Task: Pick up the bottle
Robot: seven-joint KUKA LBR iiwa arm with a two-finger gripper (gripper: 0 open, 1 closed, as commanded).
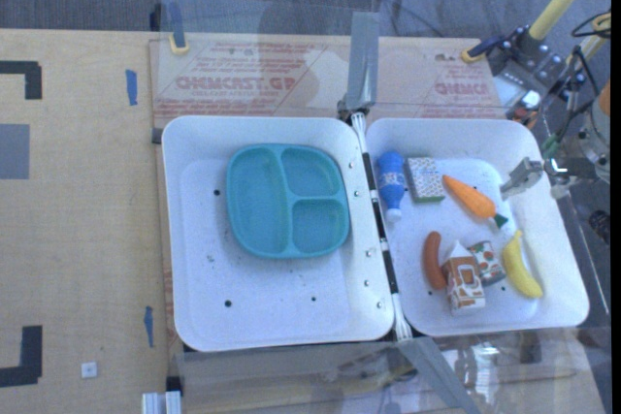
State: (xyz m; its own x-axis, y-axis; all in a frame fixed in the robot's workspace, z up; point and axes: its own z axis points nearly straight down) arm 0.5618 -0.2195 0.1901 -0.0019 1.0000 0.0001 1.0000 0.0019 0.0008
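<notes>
Blue plastic bottle with a white cap lies along the right bin's left wall, label too small to read. Red print on the rear panel is blurred. My claw hovers at the right rim; I cannot tell its state.

Your robot arm runs off the frame's right edge, so most of it is cut away. Its gripper is too small and blurred to judge. The carton print is unreadable.
</notes>
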